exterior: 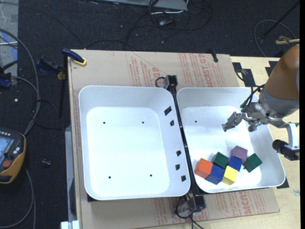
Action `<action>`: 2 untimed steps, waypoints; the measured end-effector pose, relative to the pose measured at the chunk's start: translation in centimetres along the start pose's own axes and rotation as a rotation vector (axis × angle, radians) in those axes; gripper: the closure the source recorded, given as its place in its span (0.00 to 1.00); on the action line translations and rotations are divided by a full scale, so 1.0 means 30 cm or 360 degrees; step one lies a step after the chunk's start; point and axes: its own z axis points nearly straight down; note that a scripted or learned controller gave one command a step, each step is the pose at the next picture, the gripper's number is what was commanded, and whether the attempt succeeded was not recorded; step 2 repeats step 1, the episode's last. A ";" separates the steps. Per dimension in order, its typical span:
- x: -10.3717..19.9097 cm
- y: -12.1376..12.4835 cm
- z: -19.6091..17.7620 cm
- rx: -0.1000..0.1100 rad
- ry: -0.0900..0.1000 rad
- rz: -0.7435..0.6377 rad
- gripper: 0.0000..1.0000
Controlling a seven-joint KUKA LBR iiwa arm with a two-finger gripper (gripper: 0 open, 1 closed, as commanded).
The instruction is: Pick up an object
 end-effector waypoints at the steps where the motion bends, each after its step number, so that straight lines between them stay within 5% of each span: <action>1: 0.011 0.008 -0.006 -0.0007 0.0001 -0.0009 0.00; 2: 0.011 0.008 -0.006 -0.0007 0.0001 -0.0009 0.00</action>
